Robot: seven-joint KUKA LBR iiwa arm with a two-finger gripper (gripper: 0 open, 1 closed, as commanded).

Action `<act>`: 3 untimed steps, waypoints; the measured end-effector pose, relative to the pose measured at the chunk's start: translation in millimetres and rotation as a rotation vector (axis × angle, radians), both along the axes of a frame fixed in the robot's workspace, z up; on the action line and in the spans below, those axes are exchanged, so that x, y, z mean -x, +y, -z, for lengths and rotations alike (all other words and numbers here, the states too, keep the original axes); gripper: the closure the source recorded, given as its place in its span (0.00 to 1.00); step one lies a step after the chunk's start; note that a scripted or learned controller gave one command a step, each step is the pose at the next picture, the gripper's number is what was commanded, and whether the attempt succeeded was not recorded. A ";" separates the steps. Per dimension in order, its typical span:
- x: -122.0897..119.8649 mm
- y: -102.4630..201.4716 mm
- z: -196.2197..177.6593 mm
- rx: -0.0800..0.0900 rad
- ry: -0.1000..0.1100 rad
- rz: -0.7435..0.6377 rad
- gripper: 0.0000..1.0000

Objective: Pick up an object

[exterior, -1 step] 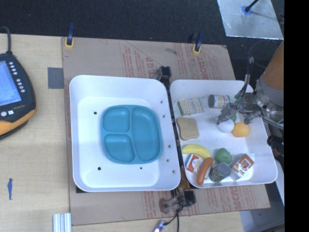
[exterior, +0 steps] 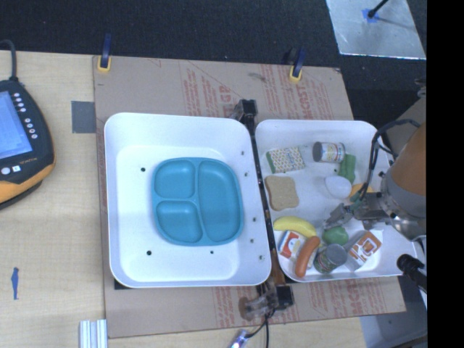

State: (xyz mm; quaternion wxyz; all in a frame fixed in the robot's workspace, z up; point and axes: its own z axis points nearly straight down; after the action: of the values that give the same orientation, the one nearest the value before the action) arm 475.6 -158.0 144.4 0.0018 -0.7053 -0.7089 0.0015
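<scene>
Camera view: my claw (exterior: pixel 341 214) sits low in the right white bin (exterior: pixel 312 130), over the clutter near its right wall; can't tell its state. Closest candidate is the small green rounded plastic piece (exterior: pixel 336 234) just near-side of the claw, beside the yellow plastic banana (exterior: pixel 295 225). I judge it light, stiff and slick, so grip across the narrow middle. Count: two bins, one blue three-compartment plate (exterior: pixel 197 200) in the left white bin (exterior: pixel 123 194), one banana, one tan bread slice (exterior: pixel 282 191), one red sausage (exterior: pixel 307 255), two small cans (exterior: pixel 329 151).
</scene>
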 end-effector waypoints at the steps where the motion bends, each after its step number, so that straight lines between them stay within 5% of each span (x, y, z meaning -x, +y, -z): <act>1: -97.6 2.2 53.1 0.001 0.000 -0.001 0.00; 2: -0.3 -42.0 -13.7 0.000 -0.002 0.003 0.00; 3: -51.5 -36.7 53.3 0.001 0.000 -0.001 0.00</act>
State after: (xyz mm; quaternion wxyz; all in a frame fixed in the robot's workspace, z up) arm 527.1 -194.7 91.1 0.0014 -0.7048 -0.7094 0.0018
